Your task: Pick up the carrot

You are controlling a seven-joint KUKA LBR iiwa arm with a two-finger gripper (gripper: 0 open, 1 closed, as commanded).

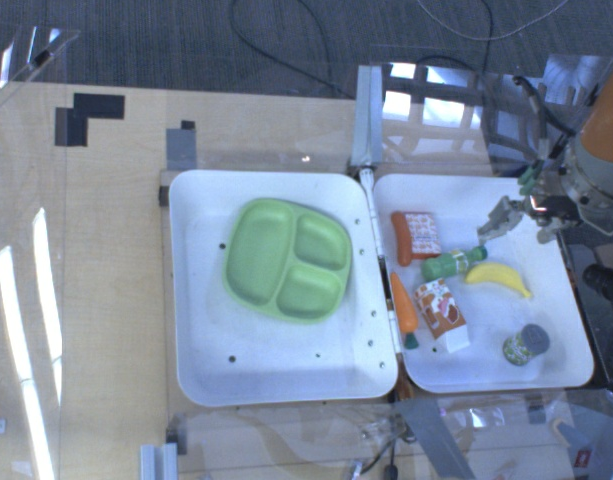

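Note:
The carrot (404, 304) is orange with a small green top. It lies along the left wall of the right bin (576, 368), tip pointing away from me, beside a juice carton (443, 314). My gripper (522, 224) hangs over the upper right part of that bin, well to the right of the carrot and above the banana (499, 278). Its fingers are spread open with nothing between them.
A green bottle (452, 264) and a red snack packet (417, 236) lie just above the carrot. A can (526, 345) stands at the bin's lower right. The left bin (196, 358) holds a green divided plate (288, 259).

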